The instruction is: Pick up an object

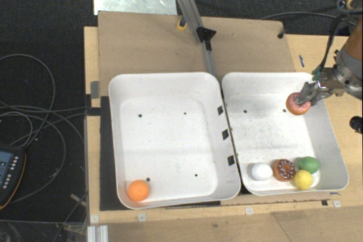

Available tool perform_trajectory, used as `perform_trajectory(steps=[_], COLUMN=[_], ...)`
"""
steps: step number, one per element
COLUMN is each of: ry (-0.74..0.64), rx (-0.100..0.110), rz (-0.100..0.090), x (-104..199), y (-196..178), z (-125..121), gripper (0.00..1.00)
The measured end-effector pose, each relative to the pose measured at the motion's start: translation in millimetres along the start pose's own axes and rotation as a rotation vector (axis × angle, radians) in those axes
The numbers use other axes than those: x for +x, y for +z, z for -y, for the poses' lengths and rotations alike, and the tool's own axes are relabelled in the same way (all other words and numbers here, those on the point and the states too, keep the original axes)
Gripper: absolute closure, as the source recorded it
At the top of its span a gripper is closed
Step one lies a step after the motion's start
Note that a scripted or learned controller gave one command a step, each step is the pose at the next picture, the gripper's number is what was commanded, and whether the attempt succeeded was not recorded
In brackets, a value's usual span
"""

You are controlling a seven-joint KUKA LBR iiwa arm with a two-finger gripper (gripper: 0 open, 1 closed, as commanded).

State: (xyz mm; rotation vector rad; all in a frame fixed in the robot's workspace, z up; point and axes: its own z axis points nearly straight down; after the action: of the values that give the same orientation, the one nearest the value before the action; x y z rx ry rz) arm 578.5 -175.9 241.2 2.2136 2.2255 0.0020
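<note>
Touching the gripper (307, 94) tip: pink doughnut (297, 104), just below-left.

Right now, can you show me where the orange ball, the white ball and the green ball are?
orange ball (138, 190), camera view, middle of the ball, left bin's near corner.
white ball (261, 172), camera view, middle of the ball, right bin.
green ball (308, 165), camera view, its top, right bin.
</note>
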Motion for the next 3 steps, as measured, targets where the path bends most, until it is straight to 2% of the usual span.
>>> perform_trajectory(steps=[1,2,3], ry=[-0.003,-0.005,-0.006], rx=[0.003,0.004,0.001], rz=[-0.003,-0.004,-0.004], x=[43.4,99.2,151.5], y=[-1.8,7.3,-1.9], z=[18.9,37.2,43.0], gripper=[1.00,1.00,1.00])
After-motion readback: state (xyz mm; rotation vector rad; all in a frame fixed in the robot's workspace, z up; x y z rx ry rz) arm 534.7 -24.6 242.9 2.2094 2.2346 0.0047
